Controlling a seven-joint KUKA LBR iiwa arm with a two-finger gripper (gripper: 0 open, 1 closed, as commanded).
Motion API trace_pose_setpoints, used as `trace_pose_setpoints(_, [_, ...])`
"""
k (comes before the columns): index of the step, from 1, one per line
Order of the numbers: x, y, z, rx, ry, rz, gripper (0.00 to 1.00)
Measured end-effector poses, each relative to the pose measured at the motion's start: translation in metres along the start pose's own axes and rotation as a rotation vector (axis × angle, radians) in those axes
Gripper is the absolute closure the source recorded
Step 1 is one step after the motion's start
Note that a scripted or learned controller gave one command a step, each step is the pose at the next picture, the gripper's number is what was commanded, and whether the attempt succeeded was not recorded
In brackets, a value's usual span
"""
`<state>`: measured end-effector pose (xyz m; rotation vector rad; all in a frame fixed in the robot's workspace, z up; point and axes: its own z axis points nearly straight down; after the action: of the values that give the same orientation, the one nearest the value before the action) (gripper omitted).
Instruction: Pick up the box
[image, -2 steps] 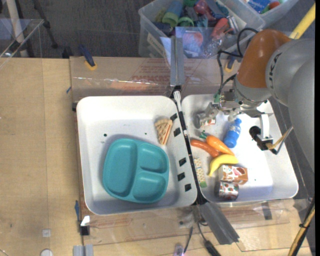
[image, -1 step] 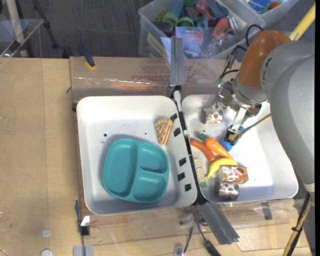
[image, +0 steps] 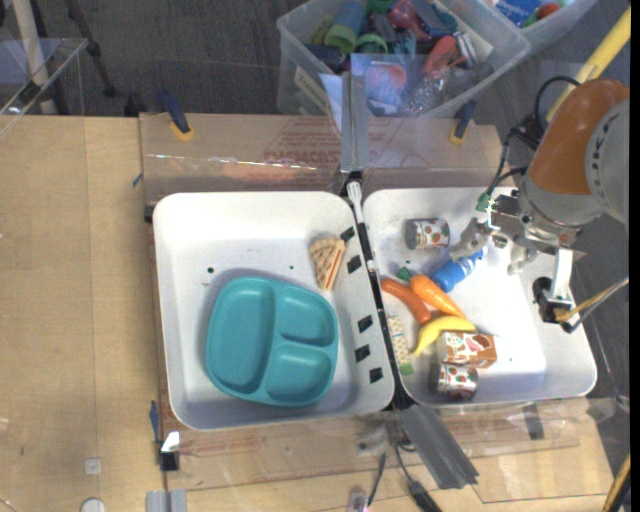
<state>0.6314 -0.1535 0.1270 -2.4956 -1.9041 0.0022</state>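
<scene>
The box (image: 468, 347) is a small orange and white carton lying in the front part of the right bin (image: 560, 375), next to a yellow banana (image: 438, 330). My gripper (image: 497, 245) hangs over the back of the right bin, above and behind the box and well apart from it. Its fingers are open and hold nothing. A blue bottle (image: 455, 272) lies just under the gripper's left side.
The right bin also holds a small can (image: 428, 234) at the back, two orange carrots (image: 420, 295), and another printed can (image: 455, 381) in front of the box. The left bin (image: 180, 250) holds a teal divided plate (image: 270, 340) and a wafer-like piece (image: 326, 260).
</scene>
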Motion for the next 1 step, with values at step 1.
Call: trace_pose_setpoints(1, [0.0098, -0.0126, 0.0368, -0.011, -0.001, -0.116, 0.00])
